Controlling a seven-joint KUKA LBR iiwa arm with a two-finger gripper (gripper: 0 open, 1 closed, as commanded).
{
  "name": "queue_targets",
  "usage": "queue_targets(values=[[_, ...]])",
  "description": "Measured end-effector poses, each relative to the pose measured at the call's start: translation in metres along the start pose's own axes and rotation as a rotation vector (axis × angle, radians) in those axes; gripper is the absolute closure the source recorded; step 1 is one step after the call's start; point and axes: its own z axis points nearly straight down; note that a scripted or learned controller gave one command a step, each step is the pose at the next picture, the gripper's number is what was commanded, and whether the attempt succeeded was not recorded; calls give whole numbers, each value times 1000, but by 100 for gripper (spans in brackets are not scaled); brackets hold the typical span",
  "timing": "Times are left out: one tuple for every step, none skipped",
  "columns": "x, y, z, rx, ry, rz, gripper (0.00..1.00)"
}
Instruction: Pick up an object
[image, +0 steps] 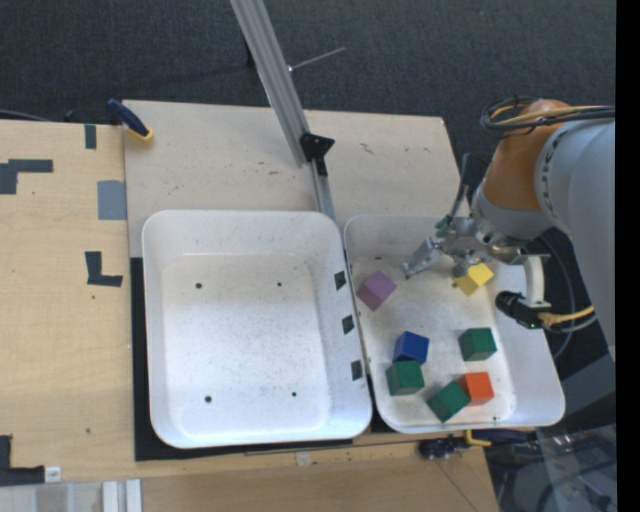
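Several small blocks lie in the right bin (530, 400): a purple one (376, 290) near its left wall, a yellow one (474, 277) at the upper right, a blue one (411, 347), three green ones (478, 343) (405, 377) (449, 400) and an orange one (479, 386). My gripper (438, 266) hangs low over the upper part of this bin, just left of the yellow block. It is open, with one finger (416, 265) pointing toward the purple block and the other beside the yellow block. Nothing sits between the fingers.
The left bin (160, 300) stands beside the right one, their rims touching. A slanted metal rail (285, 95) runs down from the top to the gap between the bins. The grey and orange arm (540, 170) fills the right side.
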Motion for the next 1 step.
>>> queue_targets(values=[[0,1,-13,-5,0,-2,100]])
